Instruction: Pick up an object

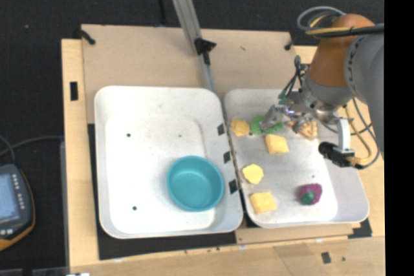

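Note:
My gripper [279, 114] hangs low over the back of the right bin [349, 203], under the orange-banded wrist. Right at it lies a small green object [260, 122], touching or just beside the fingertips. Several yellow pieces lie in the same bin: one [240, 128] by the left wall, one [277, 143] just in front of the gripper, one [252, 173] further forward and one [262, 202] near the front. A tan piece [308, 130] rests under the wrist. A purple and green object [310, 194] sits at the front right.
The left bin [129, 113] holds a teal bowl [195, 183] near its front right corner. A slanted metal pole [187, 16] rises behind the bins. Cables and a black fitting [336, 153] hang from the arm over the right bin's right side.

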